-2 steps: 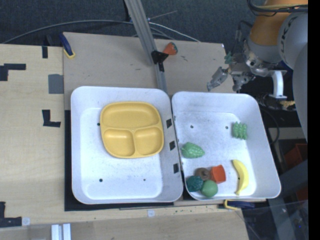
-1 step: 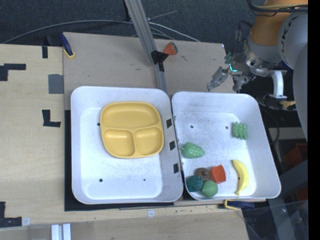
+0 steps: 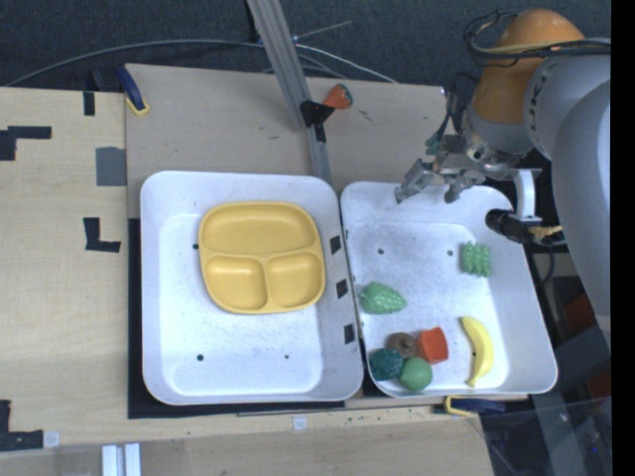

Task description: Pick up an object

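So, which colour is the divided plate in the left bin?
Yellow. The divided plate shows clearly in the camera view, lying in the left bin.

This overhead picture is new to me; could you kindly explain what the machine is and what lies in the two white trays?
One camera above the bench looks down at a slant. The grey and orange machine at the right is a robot arm. Its gripper, the part that grasps, hangs over the far edge of the right bin with nothing between its jaws, which are spread. It is meant to pick up an object. The left bin holds a yellow divided plate. The right bin holds small toy foods: a banana, a light green piece, a leafy green piece, and a cluster with a red block at the near edge.
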